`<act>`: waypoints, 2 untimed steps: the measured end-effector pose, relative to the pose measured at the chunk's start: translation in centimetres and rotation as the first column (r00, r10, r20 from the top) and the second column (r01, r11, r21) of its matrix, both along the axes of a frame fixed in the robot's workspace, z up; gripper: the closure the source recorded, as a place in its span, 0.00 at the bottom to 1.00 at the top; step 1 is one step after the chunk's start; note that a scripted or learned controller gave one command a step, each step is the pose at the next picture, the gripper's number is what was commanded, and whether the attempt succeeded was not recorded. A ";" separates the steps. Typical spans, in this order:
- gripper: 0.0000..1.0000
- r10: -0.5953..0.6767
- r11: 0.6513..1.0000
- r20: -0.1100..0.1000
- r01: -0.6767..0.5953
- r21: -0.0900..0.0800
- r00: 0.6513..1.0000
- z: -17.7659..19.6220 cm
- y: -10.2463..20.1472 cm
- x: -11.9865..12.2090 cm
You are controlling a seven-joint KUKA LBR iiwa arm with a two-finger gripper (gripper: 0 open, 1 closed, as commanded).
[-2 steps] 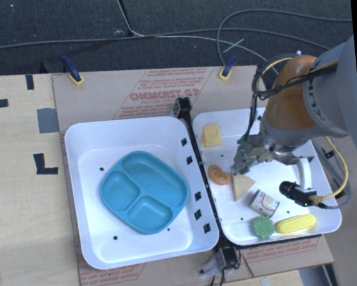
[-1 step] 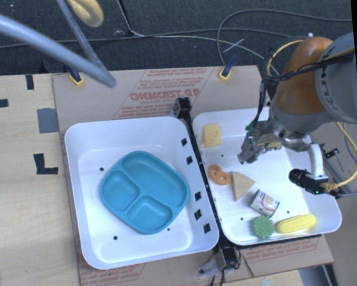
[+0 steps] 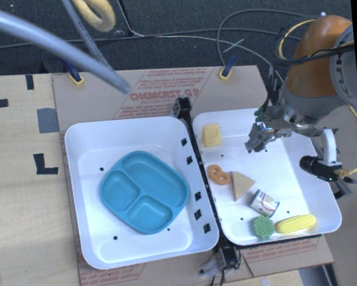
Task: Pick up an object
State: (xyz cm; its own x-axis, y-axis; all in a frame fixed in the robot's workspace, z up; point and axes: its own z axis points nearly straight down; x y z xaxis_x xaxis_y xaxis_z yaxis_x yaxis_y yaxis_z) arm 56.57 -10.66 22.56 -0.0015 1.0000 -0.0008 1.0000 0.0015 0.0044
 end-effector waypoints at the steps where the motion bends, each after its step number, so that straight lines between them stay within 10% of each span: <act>1: 1.00 0.004 1.000 -0.006 -0.004 0.002 1.000 -0.8 5.0 0.4; 2: 1.00 0.004 1.000 -0.007 -0.004 0.001 1.000 -1.7 10.7 0.3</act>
